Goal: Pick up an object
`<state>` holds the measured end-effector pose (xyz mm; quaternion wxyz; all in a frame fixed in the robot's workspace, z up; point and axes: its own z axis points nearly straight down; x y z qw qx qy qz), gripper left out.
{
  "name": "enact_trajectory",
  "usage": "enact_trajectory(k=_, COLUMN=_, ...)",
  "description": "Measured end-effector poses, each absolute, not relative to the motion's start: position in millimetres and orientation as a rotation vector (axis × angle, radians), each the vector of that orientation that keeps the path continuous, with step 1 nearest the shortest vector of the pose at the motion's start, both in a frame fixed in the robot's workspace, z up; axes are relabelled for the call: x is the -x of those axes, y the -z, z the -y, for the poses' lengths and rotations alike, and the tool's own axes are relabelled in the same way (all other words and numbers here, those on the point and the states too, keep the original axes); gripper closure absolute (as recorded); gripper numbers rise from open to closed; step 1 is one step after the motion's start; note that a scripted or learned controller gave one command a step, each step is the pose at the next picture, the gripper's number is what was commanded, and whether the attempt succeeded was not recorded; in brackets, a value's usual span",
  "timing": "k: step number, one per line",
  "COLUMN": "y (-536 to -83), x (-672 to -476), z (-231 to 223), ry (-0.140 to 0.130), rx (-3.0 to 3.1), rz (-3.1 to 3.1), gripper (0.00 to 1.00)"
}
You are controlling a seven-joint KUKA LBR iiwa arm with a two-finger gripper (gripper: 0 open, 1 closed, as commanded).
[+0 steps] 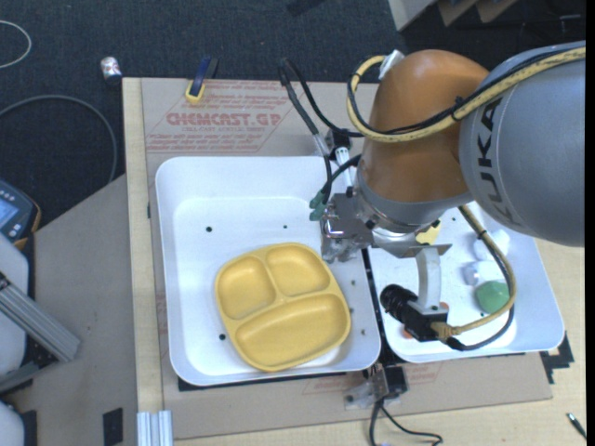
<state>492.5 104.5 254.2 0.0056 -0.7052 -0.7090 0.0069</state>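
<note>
**Arm over the bin divide**

While the arm's bulk hides the gripper, you cannot tell its state. Your yellow divided plate lies flat in the left bin; a green object sits in the right bin.

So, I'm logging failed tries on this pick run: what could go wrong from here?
The yellow divided plate is wide and shallow, so a grasp may slip off its rim. The arm's wrist hangs over the wall between the left bin and right bin, and might bump it. The small green object lies beside the yellow cable.
</note>
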Motion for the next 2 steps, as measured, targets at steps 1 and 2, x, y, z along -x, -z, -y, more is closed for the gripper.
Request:
enact_trajectory(k=1, y=-412.6, x=-480.5, z=-93.6, ry=0.026, rx=2.227, rz=2.23, gripper=1.0)
enact_trajectory(k=2, y=-544.1, x=-479.8, z=-55.4, ry=0.025, rx=2.235, rz=2.226, gripper=1.0)
